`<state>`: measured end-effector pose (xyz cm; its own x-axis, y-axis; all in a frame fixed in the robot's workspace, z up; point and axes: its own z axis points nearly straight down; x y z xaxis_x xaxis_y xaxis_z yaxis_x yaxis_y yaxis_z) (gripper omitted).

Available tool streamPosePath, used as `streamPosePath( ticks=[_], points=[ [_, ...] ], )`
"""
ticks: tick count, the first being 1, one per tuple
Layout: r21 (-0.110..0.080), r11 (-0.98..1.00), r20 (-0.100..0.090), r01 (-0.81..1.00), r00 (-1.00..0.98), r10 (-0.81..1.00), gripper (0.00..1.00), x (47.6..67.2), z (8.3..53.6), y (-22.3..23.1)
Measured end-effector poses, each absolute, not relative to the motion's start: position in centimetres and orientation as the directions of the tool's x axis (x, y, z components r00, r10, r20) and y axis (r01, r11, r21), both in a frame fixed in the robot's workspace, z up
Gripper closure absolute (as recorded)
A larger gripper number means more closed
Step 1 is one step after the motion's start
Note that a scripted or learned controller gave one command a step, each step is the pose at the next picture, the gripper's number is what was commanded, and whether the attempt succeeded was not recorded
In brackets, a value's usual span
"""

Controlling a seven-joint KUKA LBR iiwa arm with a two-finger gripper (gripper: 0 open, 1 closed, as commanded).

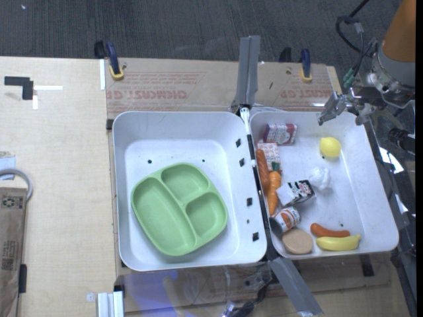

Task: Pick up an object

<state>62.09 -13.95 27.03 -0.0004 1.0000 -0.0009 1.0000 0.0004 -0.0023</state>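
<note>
The right bin (370, 177) holds several small items. A yellow lemon (330, 147) lies near its far right side and a pink can (281, 133) at the far left. An orange carrot (271, 180) lies along the left wall, with a white crumpled piece (320, 176) and a black-and-white packet (301, 190) beside it. Along the near edge lie a small tin (285, 220), a tan round disc (297, 242), a red sausage (329, 230) and a banana (338, 243). My gripper (345, 111) hangs open above the bin's far right corner, up and right of the lemon, with nothing between its fingers.
The left bin (132, 137) bears a green divided plate (180, 208). A grey divider bar (248, 71) runs between the bins. Blue-and-yellow clamps (114, 63) stand at the back of the cardboard. A brown paper bag (12, 226) lies at the far left of the bench.
</note>
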Motion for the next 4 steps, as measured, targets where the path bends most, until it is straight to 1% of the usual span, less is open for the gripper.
streamPosePath(
  ticks=[1, 2, 3, 4],
  points=[
    [-0.002, 0.098, 0.000, 0.995, -0.098, 0.995, 0.00, 64.3, 13.5, -15.0],
    [0.001, 0.281, -0.002, 0.960, -0.281, 0.960, 0.00, 63.9, 19.3, -12.4],
    [0.000, 0.303, 0.000, 0.953, -0.303, 0.953, 0.00, 59.1, 9.2, -20.7],
    [0.000, 0.329, 0.007, 0.944, -0.329, 0.944, 0.00, 54.6, 9.2, -21.8]
  ],
)
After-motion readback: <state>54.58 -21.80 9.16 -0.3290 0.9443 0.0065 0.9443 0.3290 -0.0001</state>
